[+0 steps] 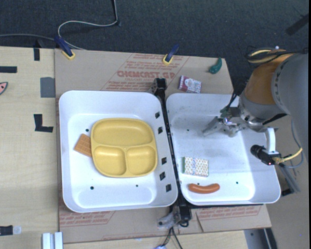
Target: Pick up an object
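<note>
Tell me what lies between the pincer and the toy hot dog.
In the camera view, the small patterned packet lies between the pincer and the toy hot dog.

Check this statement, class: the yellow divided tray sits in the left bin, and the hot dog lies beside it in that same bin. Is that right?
One error: the hot dog lies in the right bin, near its front edge. The yellow divided tray does sit in the left bin, as the camera view shows.

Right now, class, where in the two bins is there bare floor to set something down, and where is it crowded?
Left bin: the yellow tray and waffle piece crowd the middle; a bare strip runs along the near wall. Right bin: bare floor lies between the gripper and the patterned packet; the near edge holds packet and sausage.
</note>
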Tool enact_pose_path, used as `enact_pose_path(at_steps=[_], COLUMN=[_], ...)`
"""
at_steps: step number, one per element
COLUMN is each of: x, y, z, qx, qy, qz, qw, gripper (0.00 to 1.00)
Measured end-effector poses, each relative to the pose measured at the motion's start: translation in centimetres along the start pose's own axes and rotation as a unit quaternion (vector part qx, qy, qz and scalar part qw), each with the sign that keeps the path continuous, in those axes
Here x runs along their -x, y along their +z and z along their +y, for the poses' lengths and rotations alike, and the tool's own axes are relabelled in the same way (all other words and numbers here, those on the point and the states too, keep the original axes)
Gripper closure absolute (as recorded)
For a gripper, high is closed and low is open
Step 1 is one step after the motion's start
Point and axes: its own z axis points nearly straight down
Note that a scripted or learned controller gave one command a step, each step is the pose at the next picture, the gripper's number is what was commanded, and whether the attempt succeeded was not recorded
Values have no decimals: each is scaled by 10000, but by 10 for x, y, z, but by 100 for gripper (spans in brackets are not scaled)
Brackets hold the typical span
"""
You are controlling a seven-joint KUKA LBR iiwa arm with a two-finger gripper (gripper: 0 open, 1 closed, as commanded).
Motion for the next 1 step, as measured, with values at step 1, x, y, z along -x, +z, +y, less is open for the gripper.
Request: enact_pose_path(at_steps=[1], x=[1], y=[-10], z=[1], qx=[17], qy=[0], qz=[-20], qw=[10000], gripper=[100])
